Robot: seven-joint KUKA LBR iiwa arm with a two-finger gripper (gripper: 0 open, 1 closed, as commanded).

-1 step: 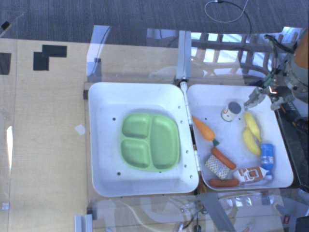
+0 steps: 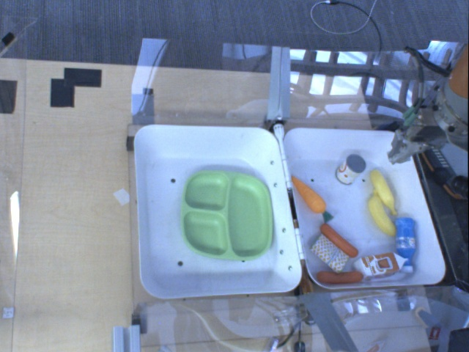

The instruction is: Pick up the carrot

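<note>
From above, the left bin (image 2: 150, 218) holds a green divided plate (image 2: 227, 215). The right bin (image 2: 432, 266) holds the carrot (image 2: 309, 195), lying near its left wall, plus a small can (image 2: 350, 169), two bananas (image 2: 381, 200), two sausages (image 2: 338, 240), a wafer (image 2: 327, 252), a milk carton (image 2: 382, 265) and a blue bottle (image 2: 405, 242). The gripper (image 2: 404, 147) hangs over the right bin's far right corner; whether it is parted or grasping anything cannot be told.

The arm (image 2: 456, 86) is cut off by the frame's edge at three o'clock, leaving just its wrist end visible. The gripper (image 2: 401, 151) is too small and blurred to read. At six o'clock, the bench's clear fittings (image 2: 352, 321) run out of frame.
</note>
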